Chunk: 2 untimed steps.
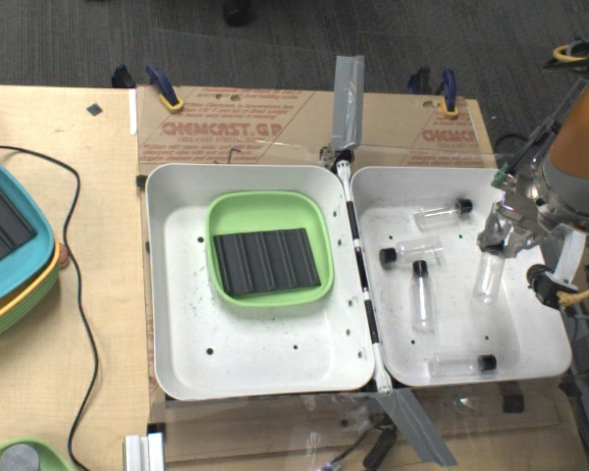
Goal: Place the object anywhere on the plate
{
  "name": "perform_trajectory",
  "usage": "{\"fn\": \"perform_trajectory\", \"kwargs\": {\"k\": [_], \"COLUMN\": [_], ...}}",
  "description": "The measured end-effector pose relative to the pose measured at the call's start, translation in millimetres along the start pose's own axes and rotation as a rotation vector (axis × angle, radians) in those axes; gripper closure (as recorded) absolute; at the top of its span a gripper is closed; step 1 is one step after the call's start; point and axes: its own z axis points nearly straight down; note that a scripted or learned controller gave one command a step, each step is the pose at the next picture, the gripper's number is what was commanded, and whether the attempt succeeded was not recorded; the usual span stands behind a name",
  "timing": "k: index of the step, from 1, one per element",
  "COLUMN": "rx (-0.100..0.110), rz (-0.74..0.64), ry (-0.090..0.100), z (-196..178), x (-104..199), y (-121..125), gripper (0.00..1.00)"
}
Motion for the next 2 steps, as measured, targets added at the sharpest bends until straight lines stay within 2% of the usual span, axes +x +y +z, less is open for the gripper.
{"fn": "perform_trajectory", "kwargs": {"k": [1, 2], "rx": [0.000, -0.002], "rz": [0.001, 0.142], "ry": [0.000, 0.001], "z": [0, -82], "x": [0, -30], "y": [0, -25], "gripper": [0.00, 0.00]}}
